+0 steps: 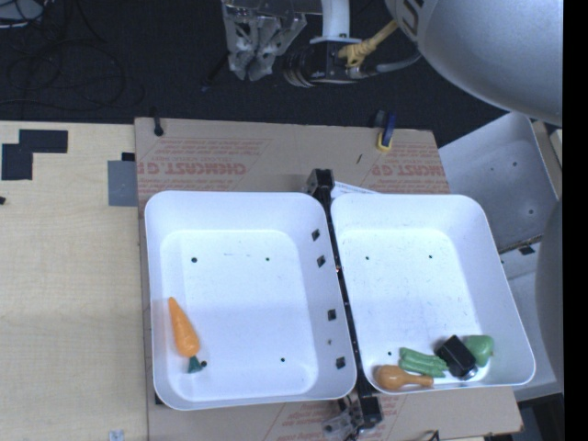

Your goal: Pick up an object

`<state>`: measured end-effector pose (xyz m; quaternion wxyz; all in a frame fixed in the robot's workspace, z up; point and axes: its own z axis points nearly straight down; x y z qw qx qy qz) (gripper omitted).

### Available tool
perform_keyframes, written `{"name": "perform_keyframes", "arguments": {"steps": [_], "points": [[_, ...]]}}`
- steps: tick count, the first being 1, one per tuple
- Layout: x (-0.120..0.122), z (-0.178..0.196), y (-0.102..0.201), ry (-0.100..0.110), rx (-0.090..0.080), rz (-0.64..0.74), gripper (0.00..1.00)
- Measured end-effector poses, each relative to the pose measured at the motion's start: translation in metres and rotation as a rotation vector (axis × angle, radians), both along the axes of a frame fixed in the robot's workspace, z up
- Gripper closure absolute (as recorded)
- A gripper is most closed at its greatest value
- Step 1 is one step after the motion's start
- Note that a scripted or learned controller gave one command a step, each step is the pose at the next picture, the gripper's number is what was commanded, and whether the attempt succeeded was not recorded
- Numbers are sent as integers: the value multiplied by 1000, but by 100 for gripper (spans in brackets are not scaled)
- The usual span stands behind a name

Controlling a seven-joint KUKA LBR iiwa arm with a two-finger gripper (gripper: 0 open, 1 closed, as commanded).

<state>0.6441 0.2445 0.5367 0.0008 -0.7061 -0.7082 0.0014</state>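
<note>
An orange toy carrot (183, 327) with a small green top lies near the front left corner of the left bin (230, 214). In the front right corner of the right bin (413, 211) several items huddle together: a green pod (422, 362), a black block (456, 356), a rounded green piece (480, 345) and an orange-yellow gourd shape (400, 378). My gripper (256, 55) hangs high at the top of the view, well behind the left bin's far edge and far from every object. Nothing is seen in it.
Both bins rest on a brown cardboard sheet (276, 159) on a wooden bench. A black hinge strip (333, 288) divides the bins. The arm's large grey body (487, 35) covers the upper right. A blue-and-yellow clip (386, 131) sits at the cardboard's back edge.
</note>
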Motion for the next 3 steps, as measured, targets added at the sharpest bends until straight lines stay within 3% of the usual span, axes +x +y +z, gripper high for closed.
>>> {"name": "perform_keyframes", "arguments": {"steps": [2,3], "points": [[0,-62,-3,5,-3,-7,100],[0,4,-1,-5,1,1,100]]}}
